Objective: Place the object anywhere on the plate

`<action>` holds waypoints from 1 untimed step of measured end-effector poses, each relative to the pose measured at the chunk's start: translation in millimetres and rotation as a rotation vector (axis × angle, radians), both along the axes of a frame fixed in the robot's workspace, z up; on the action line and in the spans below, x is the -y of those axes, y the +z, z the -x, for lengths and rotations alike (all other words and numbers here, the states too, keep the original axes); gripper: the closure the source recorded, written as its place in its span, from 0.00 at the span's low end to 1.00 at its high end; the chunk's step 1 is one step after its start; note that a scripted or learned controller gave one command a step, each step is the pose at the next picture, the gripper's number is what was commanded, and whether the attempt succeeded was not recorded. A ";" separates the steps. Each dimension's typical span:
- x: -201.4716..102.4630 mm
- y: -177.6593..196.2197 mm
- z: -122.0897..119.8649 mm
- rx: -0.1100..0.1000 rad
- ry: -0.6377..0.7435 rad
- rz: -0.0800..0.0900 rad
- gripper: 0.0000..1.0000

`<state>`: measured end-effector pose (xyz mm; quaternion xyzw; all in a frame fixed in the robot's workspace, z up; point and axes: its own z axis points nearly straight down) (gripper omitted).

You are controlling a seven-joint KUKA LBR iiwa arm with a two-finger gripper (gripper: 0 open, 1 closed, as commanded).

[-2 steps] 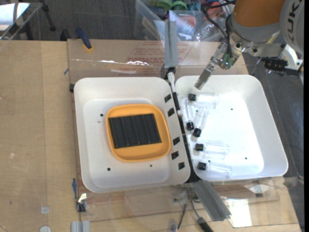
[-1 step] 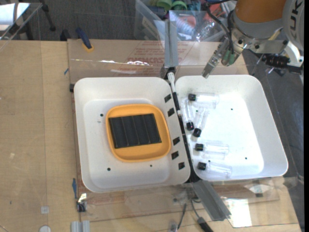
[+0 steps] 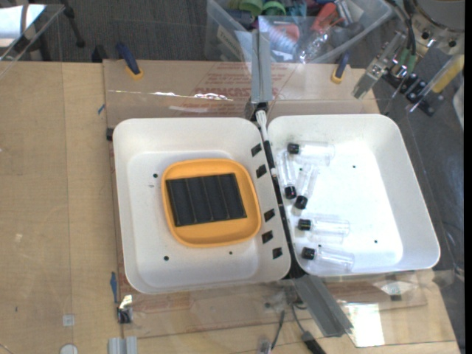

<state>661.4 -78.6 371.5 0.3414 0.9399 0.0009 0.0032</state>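
**Vials in the right bin, plate in the left**

The pale wooden surface (image 3: 51, 198) carries two shallow white bins side by side, with dark carpet beyond its far edge. At the far side, behind the bins, stands a clear plastic tub (image 3: 221, 9) crammed with colourful plastic odds and ends. A grey metal divider bar (image 3: 259, 72) runs from the far edge down to where the bins meet, and small blue and orange clamps sit along the far edge of the board under the bins.

The left white bin (image 3: 136, 220) holds a rounded square orange plate (image 3: 173, 231) near its middle, lying flat, with a black ribbed rectangular insert (image 3: 205, 200) across its centre.

The right white bin (image 3: 383, 190) holds several clear plastic vials with black caps (image 3: 313, 153), all lying on their sides along its left part, close to the wall shared with the other bin. They are strung from far to near, some touching, apart from the plate.

The grey arm's wrist and gripper (image 3: 402, 72) hang at the far right corner, above the right bin's far rim; whether the jaws are open or closed, I cannot tell
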 end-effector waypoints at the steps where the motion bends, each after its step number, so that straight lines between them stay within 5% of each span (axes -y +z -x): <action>1: 68.5 53.1 12.6 0.002 0.125 0.002 1.00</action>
